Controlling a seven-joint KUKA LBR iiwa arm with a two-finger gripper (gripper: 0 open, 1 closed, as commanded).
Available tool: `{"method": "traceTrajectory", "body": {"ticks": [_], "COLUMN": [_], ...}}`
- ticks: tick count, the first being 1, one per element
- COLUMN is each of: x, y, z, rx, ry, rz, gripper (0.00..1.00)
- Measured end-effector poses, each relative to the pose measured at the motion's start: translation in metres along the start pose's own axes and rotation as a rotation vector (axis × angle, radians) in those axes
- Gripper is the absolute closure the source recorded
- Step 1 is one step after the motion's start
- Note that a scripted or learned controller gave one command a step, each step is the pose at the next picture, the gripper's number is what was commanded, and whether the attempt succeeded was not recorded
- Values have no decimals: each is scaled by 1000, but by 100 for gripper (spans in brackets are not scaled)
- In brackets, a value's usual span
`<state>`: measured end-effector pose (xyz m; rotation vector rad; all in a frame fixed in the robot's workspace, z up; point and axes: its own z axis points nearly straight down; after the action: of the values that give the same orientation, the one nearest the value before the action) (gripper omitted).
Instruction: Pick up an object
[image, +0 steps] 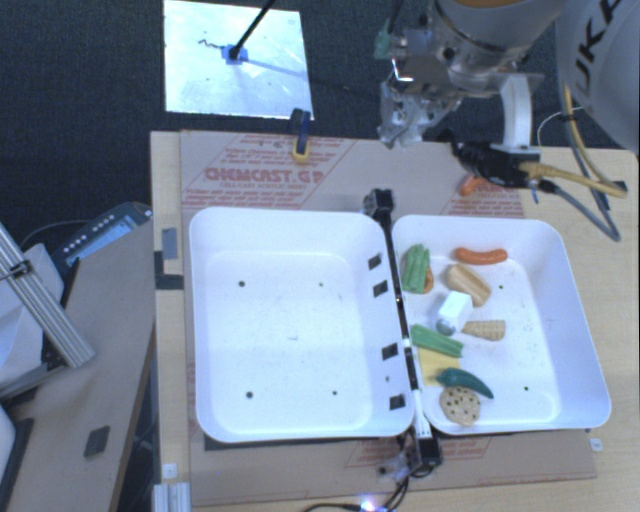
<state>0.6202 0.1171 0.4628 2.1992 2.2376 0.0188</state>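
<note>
We logged the toy foods clustered in the right bin (575, 300), toward its left wall. The orange sausage (480, 256) lay at the far side, long axis running left to right. A green corn-like piece (415, 268) pointed near to far; the dark green pepper (466, 381) slanted, tip to the right. A round cookie (460, 405) sat nearest. The gripper (405, 128) hung beyond the bins, blurred; we could not tell its finger state. The left bin (290, 320) stood alongside.
</note>
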Motion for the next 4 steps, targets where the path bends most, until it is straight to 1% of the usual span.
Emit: {"method": "traceTrajectory", "body": {"ticks": [1,2,3,4], "x": [110,118,28,62], "y": [49,12,20,27], "z": [125,-2,60,196], "rx": [14,-2,14,21], "ry": [-3,1,-7,-7], "rz": [4,9,23,12], "gripper": [100,100,100,100]}}
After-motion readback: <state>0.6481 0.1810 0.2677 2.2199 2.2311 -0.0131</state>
